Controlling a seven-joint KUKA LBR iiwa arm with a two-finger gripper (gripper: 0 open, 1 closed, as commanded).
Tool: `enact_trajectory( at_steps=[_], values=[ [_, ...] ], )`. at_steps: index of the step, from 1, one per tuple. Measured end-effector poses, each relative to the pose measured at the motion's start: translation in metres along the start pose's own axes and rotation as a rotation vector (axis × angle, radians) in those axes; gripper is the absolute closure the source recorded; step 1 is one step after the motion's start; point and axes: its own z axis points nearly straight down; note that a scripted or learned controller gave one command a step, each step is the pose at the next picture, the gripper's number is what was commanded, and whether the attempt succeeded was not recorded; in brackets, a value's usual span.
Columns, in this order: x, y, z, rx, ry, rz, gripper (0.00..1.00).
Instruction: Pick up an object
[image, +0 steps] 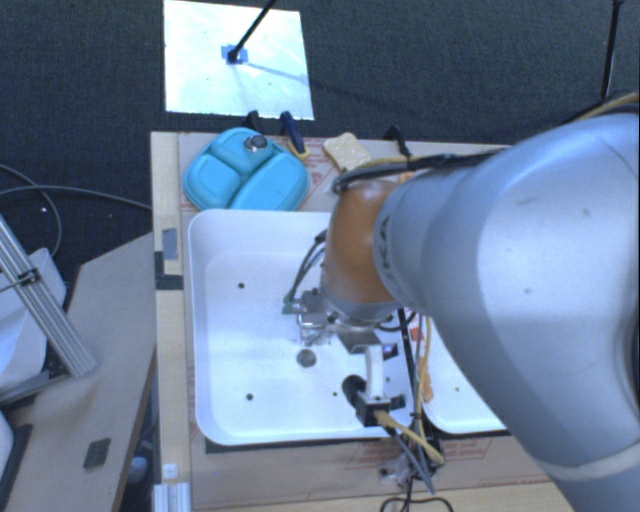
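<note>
The big grey arm with its orange band (355, 245) reaches in from the right and hangs over the left shallow white plastic bin (225, 300), and its bulk blocks the camera's line to most of the right bin (465, 405), so anything lying there could be missed or struck unseen. The end effector (325, 325) sits low over the left bin floor; I cannot tell how it stands. The likely target, a small round grey object (307, 357), lies on the bin floor just nearside of the end effector, apart from it. My judgement: it is small and flat, so a closing grasp could slide off or push it away. Loose cables near the front rim may snag. Counted: one arm, two bins, one blue moulded plastic tray (245, 173) far on the worktop, one tan sponge-like block (347, 150), one small grey object.
</note>
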Motion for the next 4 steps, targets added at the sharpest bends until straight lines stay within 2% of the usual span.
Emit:
enact_trajectory(
  at_steps=[1, 2, 3, 4],
  values=[
    [0.010, 0.010, -0.218, -0.024, 0.005, -0.005, 1.00],
    [-0.022, -0.056, -0.161, 0.000, -0.001, 0.002, 1.00],
    [0.006, 0.061, -0.088, -0.009, -0.001, -0.004, 1.00],
    [0.022, -0.047, -0.015, 0.010, -0.001, -0.002, 1.00]
  ],
)
